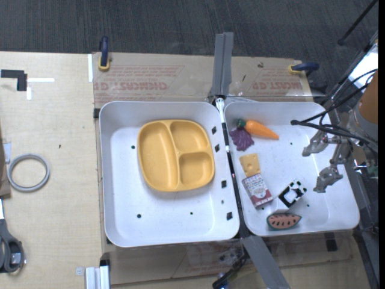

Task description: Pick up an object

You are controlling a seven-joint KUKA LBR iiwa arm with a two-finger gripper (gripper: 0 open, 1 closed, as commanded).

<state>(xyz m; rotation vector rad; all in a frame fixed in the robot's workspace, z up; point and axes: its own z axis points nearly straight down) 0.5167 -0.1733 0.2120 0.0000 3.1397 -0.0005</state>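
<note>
The right bin (337, 212) holds several small items: an orange carrot (261, 129), a purple leafy piece (242, 139), a yellow cheese wedge (249, 163), a red-and-white packet (257, 191), a black-and-white block (293, 194) and a watermelon slice (283, 221). My gripper (319, 163) hovers over the right part of this bin, open, with nothing between its two metal fingers (313, 145). It is to the right of the cheese and up-right of the black-and-white block, touching neither.
A yellow divided plate (176, 155) lies in the left bin (114, 221). On the bench at left are a grey tape ring (27, 172) and scissors (9, 253). Clamps (104, 54) hold the cardboard behind the bins. Cables (337, 119) hang by the wrist.
</note>
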